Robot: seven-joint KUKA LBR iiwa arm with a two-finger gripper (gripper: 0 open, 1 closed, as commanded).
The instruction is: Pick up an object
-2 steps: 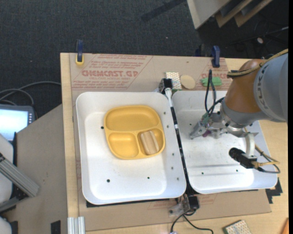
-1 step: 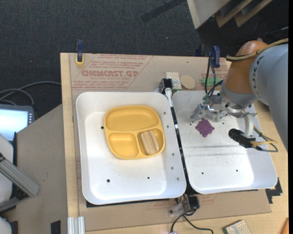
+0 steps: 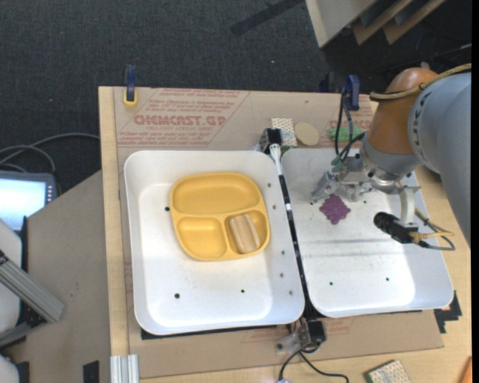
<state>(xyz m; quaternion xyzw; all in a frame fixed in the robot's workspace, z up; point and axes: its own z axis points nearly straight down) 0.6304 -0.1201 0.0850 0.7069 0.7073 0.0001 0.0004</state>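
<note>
The gripper (image 3: 340,185) is hanging over the right bin (image 3: 374,288), w/ the purple thing (image 3: 334,209) lying just below it, twd the near side. Can't tell its grip state.

A flat brown cardboard sheet printed with red lettering (image 3: 179,112) covers the bench top, held at its far edge by two small blue clamps (image 3: 131,84). Beyond it lies dark grey carpeted floor (image 3: 112,37). At the far right stands pale wooden furniture (image 3: 359,19) (its form is unclear). At the left, a glowing bluish screen (image 3: 22,198) sits beside a grey metal rail (image 3: 30,288).
</note>
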